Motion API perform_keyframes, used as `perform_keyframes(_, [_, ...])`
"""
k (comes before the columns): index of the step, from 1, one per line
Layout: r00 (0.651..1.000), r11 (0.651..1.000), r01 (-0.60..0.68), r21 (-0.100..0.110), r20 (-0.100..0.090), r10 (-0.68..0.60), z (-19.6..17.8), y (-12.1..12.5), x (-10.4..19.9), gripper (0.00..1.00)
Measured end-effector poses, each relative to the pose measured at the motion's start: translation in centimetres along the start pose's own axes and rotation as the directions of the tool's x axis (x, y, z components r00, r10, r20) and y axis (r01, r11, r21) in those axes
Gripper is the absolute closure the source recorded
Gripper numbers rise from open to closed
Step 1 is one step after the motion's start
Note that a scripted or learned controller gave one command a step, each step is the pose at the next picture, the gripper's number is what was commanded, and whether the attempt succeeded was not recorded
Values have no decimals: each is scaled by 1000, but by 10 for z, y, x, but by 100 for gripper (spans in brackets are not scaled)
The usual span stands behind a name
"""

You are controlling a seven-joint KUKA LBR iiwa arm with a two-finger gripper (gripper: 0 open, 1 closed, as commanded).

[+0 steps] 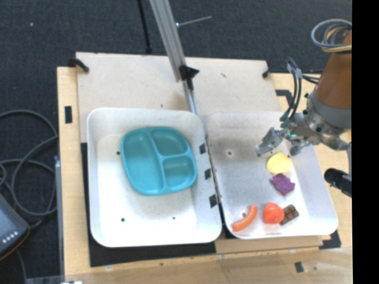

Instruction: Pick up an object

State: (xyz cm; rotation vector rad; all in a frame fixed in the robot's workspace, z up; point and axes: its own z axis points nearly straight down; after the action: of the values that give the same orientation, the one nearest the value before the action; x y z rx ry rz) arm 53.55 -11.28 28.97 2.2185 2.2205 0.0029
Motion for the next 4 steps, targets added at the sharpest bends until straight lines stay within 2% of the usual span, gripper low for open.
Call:
perform_keyframes(1, [1000, 1000, -1, 8, 0, 1, 63, 0, 3, 0])
perform_keyframes(3, [1000, 1000, -2, 7, 0, 2, 183, 3, -8, 0])
perform_keyframes(4, [1000, 1000, -8, -1, 0, 8, 168, 5, -9, 100])
